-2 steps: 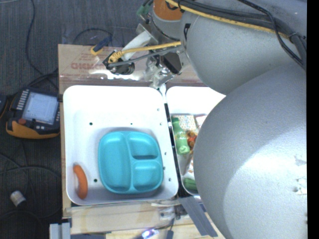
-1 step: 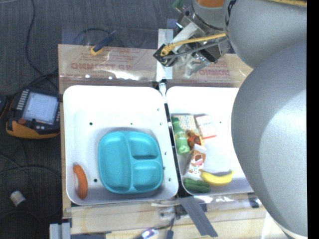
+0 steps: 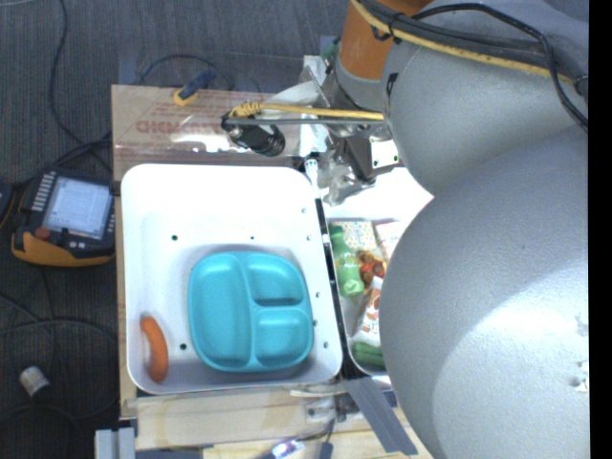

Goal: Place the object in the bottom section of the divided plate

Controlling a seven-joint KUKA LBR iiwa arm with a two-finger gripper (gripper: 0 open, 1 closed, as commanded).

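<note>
We saw the blue divided plate (image 3: 251,311) in the left bin (image 3: 153,199), an orange sausage (image 3: 154,346) beside it; the gripper (image 3: 337,182) hung above the bins' divide, its grip unreadable.

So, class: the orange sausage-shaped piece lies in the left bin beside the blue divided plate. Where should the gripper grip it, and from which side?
Grip the orange piece at its middle, across its narrow width, coming straight down from above. It lies flat and long, running roughly up and down the picture, between the bin wall and the blue divided plate. The gaps on both sides look tight, so a side approach seems poor.
</note>
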